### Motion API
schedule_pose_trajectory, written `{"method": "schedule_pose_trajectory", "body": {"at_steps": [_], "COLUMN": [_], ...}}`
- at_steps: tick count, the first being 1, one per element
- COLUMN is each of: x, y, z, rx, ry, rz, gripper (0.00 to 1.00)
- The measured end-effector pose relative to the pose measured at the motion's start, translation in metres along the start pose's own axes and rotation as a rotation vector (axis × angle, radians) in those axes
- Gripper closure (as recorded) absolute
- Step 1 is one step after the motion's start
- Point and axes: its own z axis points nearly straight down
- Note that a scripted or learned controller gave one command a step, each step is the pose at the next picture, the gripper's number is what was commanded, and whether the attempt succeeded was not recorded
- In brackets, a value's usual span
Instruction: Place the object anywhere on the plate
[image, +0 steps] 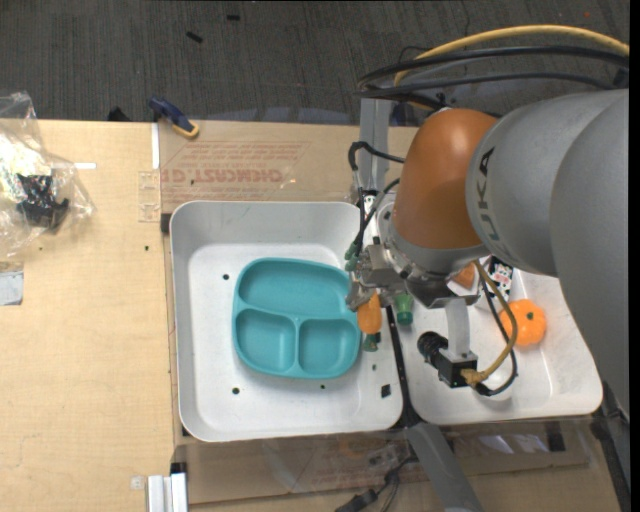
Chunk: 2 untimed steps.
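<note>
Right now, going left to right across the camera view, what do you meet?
Plastic bag → left bin → teal plate → gripper with a small orange object at its tip → orange ball in the right bin.

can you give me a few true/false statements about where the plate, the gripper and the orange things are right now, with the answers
1. The teal plate lies in the left bin. True.
2. The plate is one flat dish with no dividers. False: ridges split it into three compartments.
3. The gripper is at the plate's right edge, near the wall between the two bins. True.
4. A small orange object sits just under the gripper at the plate's right rim. True; whether it is gripped cannot be told.
5. The orange ball rests on the plate. False: it lies in the right bin.
6. The plastic bag lies inside the left bin. False: it is on the bench, far left.
</note>
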Motion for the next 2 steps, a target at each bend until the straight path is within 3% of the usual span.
{"method": "schedule_pose_trajectory", "body": {"at_steps": [1, 2], "x": [0.0599, 0.0598], "y": [0.0552, 0.0555], "z": [0.0510, 0.0506], "rx": [-0.001, -0.001], "ry": [-0.001, -0.001], "rz": [-0.031, -0.031], "gripper": [1.00, 0.00]}}
